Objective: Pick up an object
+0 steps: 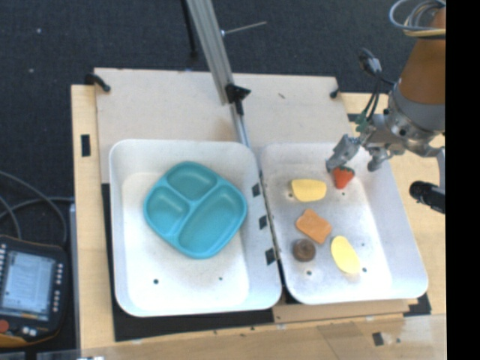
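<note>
Strawberry-like red piece (343,177) lies at the right bin's (397,223) far edge, just below my tool (349,156); whether the tool grips it, I cannot tell. Probably light, smooth plastic: pinch its widest middle.

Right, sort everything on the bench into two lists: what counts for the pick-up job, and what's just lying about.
For the job:
- gripper, low over the right bin
- small red object right under it
- other pickable pieces: yellow piece, orange block, brown round piece, yellow oval

Lying about:
- teal divided plate in the left bin
- metal rail
</note>
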You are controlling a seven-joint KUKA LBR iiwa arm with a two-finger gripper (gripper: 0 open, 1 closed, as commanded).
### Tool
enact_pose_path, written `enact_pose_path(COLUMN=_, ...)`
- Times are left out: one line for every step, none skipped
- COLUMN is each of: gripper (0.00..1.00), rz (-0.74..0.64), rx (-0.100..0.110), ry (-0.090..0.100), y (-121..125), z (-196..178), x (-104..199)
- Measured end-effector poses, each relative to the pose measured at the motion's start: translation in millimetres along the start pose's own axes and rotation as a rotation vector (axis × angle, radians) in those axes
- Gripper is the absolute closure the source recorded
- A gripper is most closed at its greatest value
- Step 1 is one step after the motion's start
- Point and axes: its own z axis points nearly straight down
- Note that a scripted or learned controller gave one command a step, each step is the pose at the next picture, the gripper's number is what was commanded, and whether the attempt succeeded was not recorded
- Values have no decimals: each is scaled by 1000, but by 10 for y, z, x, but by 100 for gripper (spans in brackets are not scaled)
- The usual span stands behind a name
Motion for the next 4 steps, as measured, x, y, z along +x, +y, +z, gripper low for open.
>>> enact_pose_path(gripper=0, rz=1, rx=0, ry=0, y=0, z=-1, x=0)
enact_pose_path(gripper=0, rz=5, rx=7, ry=-1, y=-35, z=585, x=-98)
enact_pose_path(gripper=0, rz=4, rx=5, ry=-1, y=-122, z=1062, x=-73)
enact_pose_path(gripper=0, rz=5, rx=5, ry=-1, y=-150, z=1487, x=-89)
